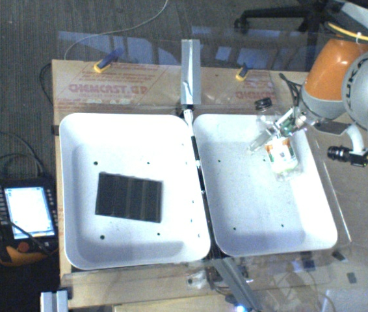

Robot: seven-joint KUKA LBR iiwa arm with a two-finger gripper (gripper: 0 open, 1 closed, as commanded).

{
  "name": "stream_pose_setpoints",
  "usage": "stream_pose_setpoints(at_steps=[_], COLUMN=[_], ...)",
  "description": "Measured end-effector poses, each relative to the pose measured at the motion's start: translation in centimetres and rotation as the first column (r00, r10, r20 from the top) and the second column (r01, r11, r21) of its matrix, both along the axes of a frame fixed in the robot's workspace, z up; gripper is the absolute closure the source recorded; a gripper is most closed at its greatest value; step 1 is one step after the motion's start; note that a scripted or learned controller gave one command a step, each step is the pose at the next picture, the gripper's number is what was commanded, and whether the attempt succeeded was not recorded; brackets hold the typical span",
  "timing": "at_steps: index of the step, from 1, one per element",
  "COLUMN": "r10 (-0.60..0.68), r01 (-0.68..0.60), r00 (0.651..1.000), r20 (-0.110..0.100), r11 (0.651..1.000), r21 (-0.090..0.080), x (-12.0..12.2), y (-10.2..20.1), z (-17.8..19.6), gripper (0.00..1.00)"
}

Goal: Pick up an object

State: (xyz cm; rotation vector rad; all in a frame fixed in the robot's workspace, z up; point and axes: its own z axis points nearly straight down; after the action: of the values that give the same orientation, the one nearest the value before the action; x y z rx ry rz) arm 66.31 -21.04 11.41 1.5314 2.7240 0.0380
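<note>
Two white bins side by side on the bench (67, 86). Left bin (80, 142) holds a flat black ribbed pad (129, 197), lying a bit left of the bin's centre, long side running roughly 9 to 3 o'clock with a slight tilt. Right bin (236, 207) has the arm (340, 80) reaching in from 3 o'clock, orange band showing at the upper right. Gripper (276, 132) is over the right bin's 1 o'clock area, near the top rim. Just below the gripper, toward 5 o'clock, sits a small clear packet with an orange and white label (281, 158); it looks close to or touching the gripper tip, but cannot tell whether it is between the fingers or just lying in the bin under them. Cannot tell if the gripper is spread or closed, too small and cluttered. Grey upright bar (190, 70) stands at 12 o'clock between the two bins. Two yellow clamps (106, 61) on the bench's far edge. Handheld pendant with a lit screen (25, 213) on the floor at 9 o'clock of the left bin, cables around it
</note>
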Motion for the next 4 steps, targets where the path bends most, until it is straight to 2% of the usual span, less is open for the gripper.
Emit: stream_pose_setpoints(at_steps=[1,2,3,4], r10=[0.036,0.054,0.063,0.052], r01=[-0.036,-0.054,-0.063,-0.051], r00=[0.999,0.998,0.997,0.998], r20=[-0.021,-0.021,-0.034,-0.037], r11=[0.999,0.999,0.998,0.999], r21=[0.004,0.005,0.008,0.011], x=[0.68,0.72,1.09,1.2], y=[-0.16,-0.14,-0.22,-0.22], z=[-0.02,-0.04,-0.07,-0.11], gripper=[0.0,0.0,0.0,0.0])
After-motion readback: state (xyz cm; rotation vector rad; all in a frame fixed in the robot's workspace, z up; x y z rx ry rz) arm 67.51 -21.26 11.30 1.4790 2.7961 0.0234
